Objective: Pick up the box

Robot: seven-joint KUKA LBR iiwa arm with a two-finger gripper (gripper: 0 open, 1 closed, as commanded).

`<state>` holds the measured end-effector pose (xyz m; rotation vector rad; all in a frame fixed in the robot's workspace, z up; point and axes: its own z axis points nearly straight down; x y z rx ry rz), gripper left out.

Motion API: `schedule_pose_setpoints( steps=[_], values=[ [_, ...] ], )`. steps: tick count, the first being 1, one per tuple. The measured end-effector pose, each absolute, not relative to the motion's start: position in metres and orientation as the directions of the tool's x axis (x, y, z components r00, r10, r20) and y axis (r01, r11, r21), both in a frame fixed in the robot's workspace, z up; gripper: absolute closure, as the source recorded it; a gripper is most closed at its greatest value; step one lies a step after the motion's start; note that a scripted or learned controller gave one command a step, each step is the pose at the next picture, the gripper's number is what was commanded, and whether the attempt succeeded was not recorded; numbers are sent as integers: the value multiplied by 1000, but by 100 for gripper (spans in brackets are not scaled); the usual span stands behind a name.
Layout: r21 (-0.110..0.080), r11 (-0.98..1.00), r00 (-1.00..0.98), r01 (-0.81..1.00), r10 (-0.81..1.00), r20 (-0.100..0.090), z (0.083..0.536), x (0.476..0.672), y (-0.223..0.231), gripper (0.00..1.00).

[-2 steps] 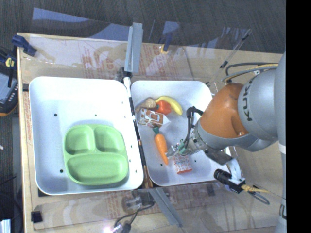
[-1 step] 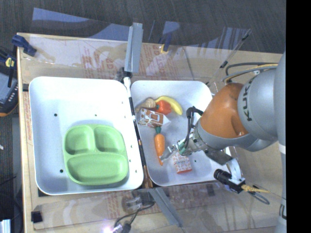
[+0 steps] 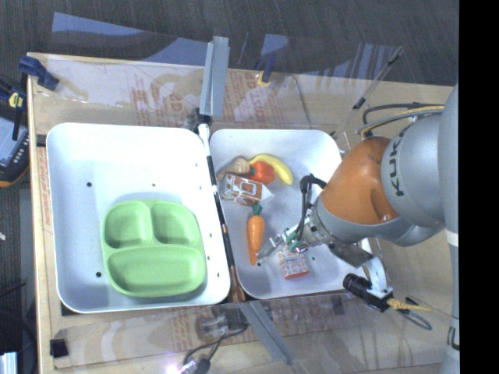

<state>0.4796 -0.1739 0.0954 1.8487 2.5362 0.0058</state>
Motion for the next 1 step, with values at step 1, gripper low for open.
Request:
schedule_pose_setpoints(
  steps=[1],
  values=[
    [6, 309, -309, 951, 951, -8, 106, 481, -177, 100]
  ],
)
